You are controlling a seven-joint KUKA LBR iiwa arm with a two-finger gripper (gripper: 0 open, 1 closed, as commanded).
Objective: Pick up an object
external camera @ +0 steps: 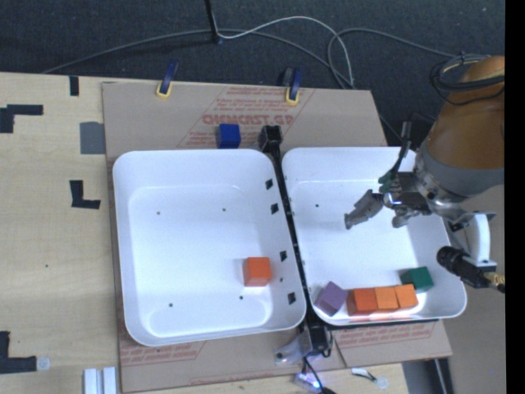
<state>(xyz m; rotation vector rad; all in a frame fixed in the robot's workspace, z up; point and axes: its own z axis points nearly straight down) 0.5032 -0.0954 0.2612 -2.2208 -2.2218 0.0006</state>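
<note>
Camera view: I am watching the arm (463,130) reaching in from the right, its orange band bulking above the right bin (328,167) while the wrist is leaning down toward the bin's upper middle. The gripper (369,212) is hanging over bare white floor, pointing left; I cannot tell whether its fingers are apart or together, and I am seeing nothing between them.

The things worth picking are lying well apart from it. Along the right bin's near wall a purple block (330,298) is sitting in the left corner, just beside a row of orange blocks (381,300) that appear to be touching one another, with a green block (418,279) sitting just behind the row's right end. In the left bin (148,171) an orange cube (257,271) is resting alone toward the near right, close to the divider (285,220) where the two bins are meeting.

I am seeing open floor under and around the gripper across most of the right bin. A blue cube (229,135) is sitting outside on the cardboard (328,109) behind the left bin.
</note>
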